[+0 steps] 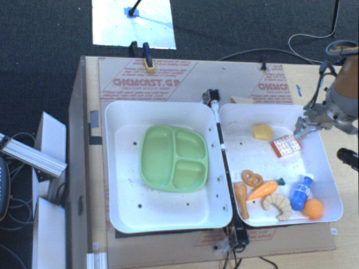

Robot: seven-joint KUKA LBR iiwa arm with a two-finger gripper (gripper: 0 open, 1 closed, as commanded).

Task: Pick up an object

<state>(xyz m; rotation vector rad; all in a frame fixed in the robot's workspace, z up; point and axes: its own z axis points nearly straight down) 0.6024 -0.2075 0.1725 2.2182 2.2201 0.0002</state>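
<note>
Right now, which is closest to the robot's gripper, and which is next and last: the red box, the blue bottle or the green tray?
Measured from the gripper:
1. Red box, just beside it in the right bin.
2. Blue bottle, lower in the same bin.
3. Green tray, away in the left bin.

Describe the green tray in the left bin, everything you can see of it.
The green tray is a pale green, plastic-looking plate with rounded corners, divided by raised ridges into three compartments: one large on the view's left, two smaller on the right. It lies flat, slightly rotated, near the middle of the left bin, resting on the bin's floor. Nothing lies in its compartments and nothing else touches it.
</note>
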